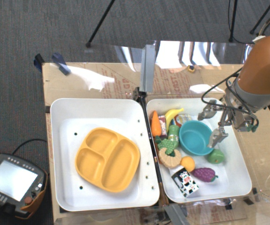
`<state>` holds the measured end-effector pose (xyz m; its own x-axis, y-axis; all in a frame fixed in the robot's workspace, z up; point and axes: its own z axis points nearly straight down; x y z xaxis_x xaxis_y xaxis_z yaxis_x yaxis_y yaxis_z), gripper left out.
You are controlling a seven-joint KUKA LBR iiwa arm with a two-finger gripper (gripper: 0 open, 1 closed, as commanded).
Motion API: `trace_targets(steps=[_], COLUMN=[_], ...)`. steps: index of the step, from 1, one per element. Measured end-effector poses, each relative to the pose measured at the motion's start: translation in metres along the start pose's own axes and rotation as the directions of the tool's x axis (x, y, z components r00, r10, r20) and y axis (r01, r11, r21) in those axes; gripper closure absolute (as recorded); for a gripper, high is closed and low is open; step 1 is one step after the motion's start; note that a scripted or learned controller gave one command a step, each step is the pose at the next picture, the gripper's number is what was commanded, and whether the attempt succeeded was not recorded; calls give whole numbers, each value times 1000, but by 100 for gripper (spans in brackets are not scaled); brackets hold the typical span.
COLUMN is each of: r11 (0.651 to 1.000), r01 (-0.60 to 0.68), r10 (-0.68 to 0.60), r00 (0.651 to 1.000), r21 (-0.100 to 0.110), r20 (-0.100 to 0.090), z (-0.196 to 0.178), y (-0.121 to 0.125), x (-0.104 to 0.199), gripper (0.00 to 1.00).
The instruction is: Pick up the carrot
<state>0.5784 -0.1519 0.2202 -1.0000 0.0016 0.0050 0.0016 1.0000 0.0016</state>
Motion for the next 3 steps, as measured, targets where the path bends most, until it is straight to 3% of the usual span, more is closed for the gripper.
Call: trace_targets(steps=[1, 2, 3], r11=[993, 998, 997], r01=[-117, -63, -71], r10=[117, 63, 70], r00=[993, 998, 997], r21=[-2, 4, 13], r20=[-3, 3, 6], z=[135, 135, 126], y=[6, 62, 55], x=[40, 72, 70], gripper=[0, 0, 100])
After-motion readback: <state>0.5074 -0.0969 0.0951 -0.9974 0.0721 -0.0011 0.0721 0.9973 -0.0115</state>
